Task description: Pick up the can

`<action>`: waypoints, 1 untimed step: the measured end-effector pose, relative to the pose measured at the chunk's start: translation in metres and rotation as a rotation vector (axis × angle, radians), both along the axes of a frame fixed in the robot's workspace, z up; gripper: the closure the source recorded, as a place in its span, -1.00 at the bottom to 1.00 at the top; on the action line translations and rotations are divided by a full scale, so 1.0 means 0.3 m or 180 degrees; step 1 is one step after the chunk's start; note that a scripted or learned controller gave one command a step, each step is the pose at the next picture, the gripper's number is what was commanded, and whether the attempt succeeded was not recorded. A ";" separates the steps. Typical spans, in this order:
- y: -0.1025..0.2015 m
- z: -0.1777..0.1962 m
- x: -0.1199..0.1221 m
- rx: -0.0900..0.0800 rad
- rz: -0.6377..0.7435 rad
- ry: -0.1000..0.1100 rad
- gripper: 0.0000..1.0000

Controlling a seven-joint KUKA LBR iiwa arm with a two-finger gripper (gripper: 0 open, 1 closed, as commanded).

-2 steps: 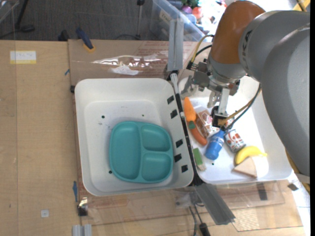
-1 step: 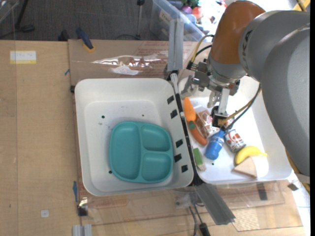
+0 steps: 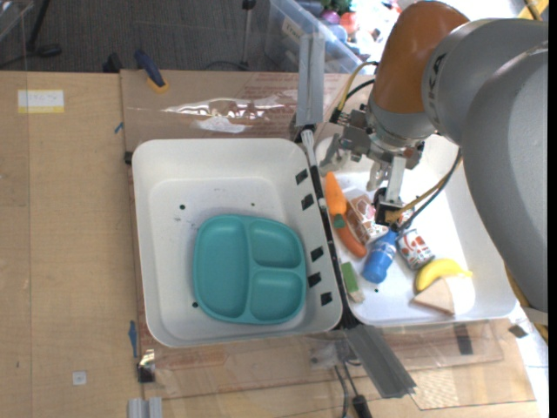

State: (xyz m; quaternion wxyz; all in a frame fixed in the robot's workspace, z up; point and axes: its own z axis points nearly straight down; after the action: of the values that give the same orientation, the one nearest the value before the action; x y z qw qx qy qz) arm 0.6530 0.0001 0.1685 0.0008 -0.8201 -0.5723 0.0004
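The can (image 3: 416,249), small with a red and white label, lies on its side in the right bin (image 3: 470,233), between a blue bottle (image 3: 379,259) and a banana (image 3: 439,273). My gripper (image 3: 385,184) hangs over the upper part of the right bin, up and to the left of the can and apart from it. Its fingers point down and stand open, with nothing between them. Just below the fingertips lies a red and white snack packet (image 3: 365,217).
An orange carrot (image 3: 335,194), a reddish sausage-like piece (image 3: 351,238), a green stick (image 3: 350,279) and a tan wedge (image 3: 437,299) share the right bin. A teal divided plate (image 3: 250,268) lies in the left bin (image 3: 165,198). A black-clipped divider (image 3: 318,225) separates the bins.
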 end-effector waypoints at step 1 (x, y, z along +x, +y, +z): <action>-0.373 -0.221 0.043 -0.0005 0.0095 -0.0003 -1.00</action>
State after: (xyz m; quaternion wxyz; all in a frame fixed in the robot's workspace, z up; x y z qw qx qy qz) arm 0.6660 -0.1118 0.1023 0.0000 -0.8115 -0.5844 0.0004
